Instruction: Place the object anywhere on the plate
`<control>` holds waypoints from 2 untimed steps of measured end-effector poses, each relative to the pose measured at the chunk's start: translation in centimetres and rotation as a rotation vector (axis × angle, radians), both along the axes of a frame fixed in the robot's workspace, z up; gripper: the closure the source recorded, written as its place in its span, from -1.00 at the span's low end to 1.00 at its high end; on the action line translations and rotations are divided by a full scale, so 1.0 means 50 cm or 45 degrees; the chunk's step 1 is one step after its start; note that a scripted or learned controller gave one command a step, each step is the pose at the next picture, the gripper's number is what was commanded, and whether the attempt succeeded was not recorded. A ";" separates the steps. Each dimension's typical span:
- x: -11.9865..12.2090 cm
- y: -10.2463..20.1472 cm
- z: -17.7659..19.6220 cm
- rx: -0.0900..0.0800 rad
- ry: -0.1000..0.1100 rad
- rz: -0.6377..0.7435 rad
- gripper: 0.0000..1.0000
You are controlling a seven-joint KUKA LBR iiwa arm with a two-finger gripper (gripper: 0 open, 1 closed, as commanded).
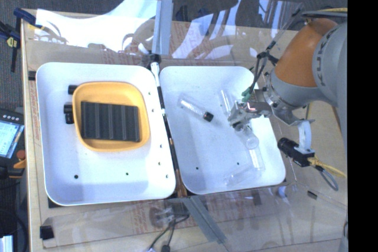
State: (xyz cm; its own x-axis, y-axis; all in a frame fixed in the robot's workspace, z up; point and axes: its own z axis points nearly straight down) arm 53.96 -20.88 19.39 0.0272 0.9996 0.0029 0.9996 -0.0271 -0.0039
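Observation:
A yellow plate with a dark ridged middle lies in the left bin. In the right bin lie several clear plastic tubes. One with a black cap is near the middle and another lies just left of the gripper. Two more lie toward the front right corner. My gripper hangs low over the right half of the right bin, close above the tubes there. Nothing can be made out between its tips.
Two small black pieces sit against the plate's left edge. A raised divider separates the two bins. Clear sheeting and a metal bar stand behind the bins.

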 end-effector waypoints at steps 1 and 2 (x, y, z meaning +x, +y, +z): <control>0.049 0.052 0.120 -0.003 -0.005 0.278 1.00; 0.037 0.089 0.005 0.000 -0.001 0.500 1.00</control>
